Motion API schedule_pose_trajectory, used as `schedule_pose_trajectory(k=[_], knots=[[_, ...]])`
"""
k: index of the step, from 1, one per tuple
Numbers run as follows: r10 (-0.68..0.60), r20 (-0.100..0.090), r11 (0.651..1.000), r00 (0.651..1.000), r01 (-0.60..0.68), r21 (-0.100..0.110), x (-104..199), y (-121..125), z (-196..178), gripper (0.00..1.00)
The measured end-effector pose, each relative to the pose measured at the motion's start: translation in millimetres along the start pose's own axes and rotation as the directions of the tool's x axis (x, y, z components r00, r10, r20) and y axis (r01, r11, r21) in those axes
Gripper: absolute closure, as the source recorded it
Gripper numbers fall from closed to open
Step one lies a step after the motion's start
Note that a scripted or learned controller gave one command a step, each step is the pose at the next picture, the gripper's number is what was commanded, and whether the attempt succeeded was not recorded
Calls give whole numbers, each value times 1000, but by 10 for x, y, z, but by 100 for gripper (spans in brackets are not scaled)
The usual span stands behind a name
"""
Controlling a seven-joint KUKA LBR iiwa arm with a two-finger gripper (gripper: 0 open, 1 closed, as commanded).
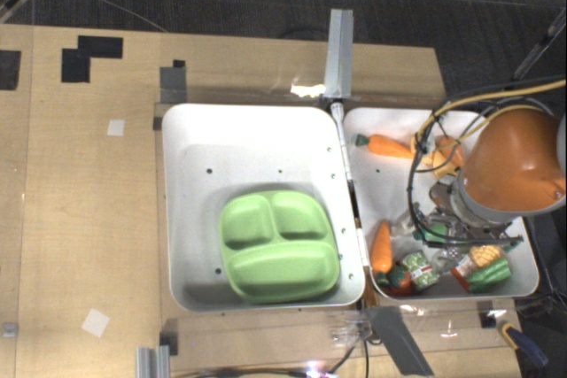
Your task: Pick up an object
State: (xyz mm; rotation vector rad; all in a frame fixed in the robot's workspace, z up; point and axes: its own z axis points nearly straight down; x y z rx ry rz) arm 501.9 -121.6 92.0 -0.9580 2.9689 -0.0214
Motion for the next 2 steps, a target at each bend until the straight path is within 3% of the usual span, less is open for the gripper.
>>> schedule_pose_trajectory(k=[1,2], knots=[[-196,0,981,981,196,0,-257,180,-3,0],[-202,13,979,979,202,10,-321,174,-142,100]])
